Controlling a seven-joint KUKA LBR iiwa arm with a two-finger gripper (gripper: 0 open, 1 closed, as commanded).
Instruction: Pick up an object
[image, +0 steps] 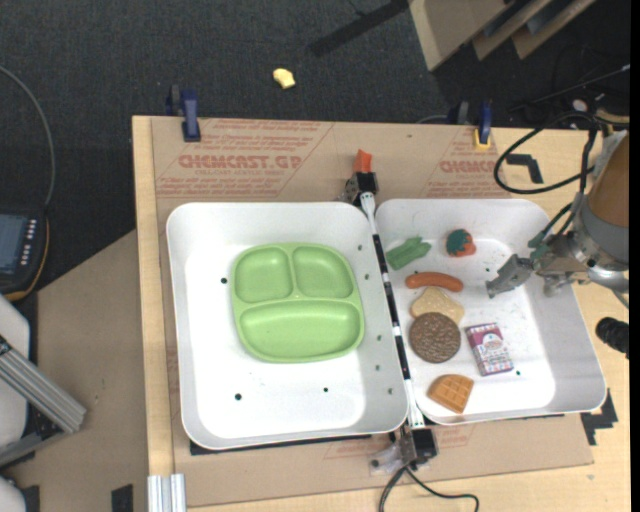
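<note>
While the arm (610, 215) reaches in from the right edge, its gripper (512, 274) hangs over the right bin (570, 350), in the bin's upper right; whether the fingers are wide or narrow I cannot tell. Left of it lie a sausage (434, 282), a green piece (408, 252), bread (437, 303), a brown cookie (435, 337), a waffle (451, 392) and a pink packet (489, 349). A green plate (296, 302) sits in the left bin (200, 300).

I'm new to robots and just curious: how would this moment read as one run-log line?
end effector: over right bin, nothing visibly held | nearest: sausage | green tray: left bin | pick: not done
</note>
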